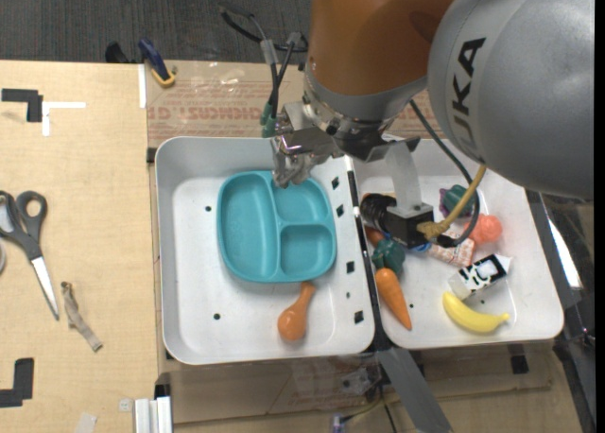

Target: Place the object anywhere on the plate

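Tool (291, 168) over teal plate (277, 226) rim, grip state unclear, orange gourd (296, 316) below, carrot (392, 296) in right bin (529, 327)

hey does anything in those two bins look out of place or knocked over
One thing: an orange pear-shaped toy lies on its side on the floor of the left bin, just below the teal plate, not on it. The right bin holds a loose jumble of toys, including a carrot and a banana.

glossy teal plastic plate (274, 228) in a smooth white plastic bin (184, 308); matt wooden bench (71, 261); metal scissors (33, 242).
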`<action>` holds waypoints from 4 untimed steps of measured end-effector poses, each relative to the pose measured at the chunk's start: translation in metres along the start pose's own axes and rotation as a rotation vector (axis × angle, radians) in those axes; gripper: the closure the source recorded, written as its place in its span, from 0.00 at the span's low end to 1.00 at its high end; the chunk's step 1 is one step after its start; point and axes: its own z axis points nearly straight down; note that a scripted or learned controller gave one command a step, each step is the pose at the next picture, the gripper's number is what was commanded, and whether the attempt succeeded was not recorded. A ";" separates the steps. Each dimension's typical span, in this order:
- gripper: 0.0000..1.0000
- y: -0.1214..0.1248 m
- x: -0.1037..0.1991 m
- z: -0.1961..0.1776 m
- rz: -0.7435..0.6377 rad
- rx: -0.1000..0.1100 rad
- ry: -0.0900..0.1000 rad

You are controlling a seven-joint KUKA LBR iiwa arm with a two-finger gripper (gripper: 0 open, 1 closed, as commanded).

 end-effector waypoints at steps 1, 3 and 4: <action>1.00 0.035 -0.089 0.030 -0.084 -0.001 0.000; 1.00 0.092 -0.171 0.011 -0.004 -0.004 0.000; 1.00 0.064 -0.289 -0.131 -0.139 -0.004 0.000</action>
